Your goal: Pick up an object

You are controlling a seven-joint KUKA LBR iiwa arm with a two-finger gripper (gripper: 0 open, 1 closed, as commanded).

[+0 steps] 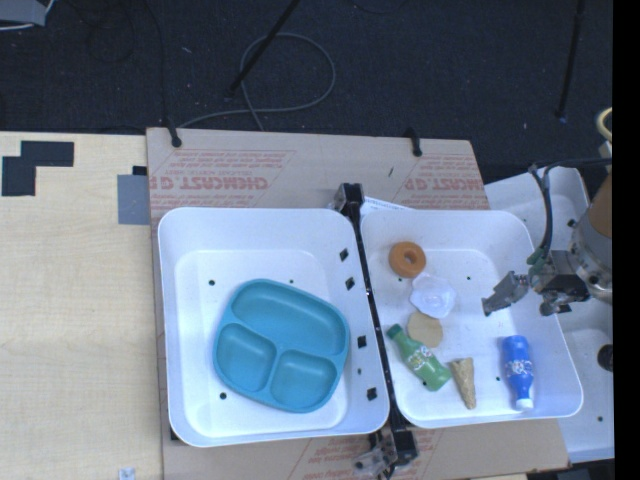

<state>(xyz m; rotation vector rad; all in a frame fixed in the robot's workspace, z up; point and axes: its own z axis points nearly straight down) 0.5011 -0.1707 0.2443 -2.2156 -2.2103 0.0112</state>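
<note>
A: Where is the tool (524, 295) now?

B: It is over the right bin (545, 258), near the bin's right wall. The two dark fingers are spread, and nothing is between them.

A: Which objects lie in that bin?

B: An orange ring (407, 259) lies toward the far edge. Just beside it, nearer to us, there is a white crumpled piece (433, 296), and a tan flat piece (425, 330) touches it from the near side. A green bottle (419, 357) lies tilted near the wall between the bins. A tan cone (464, 381) lies at the near edge, and a blue bottle (517, 371) lies near the near right corner.

A: Is the tool touching any of them?

B: No. The blue bottle is the nearest one, and it is apart from the fingers.

A: And the left bin (190, 268)?

B: It holds a blue divided plate (281, 344), lying flat.
</note>
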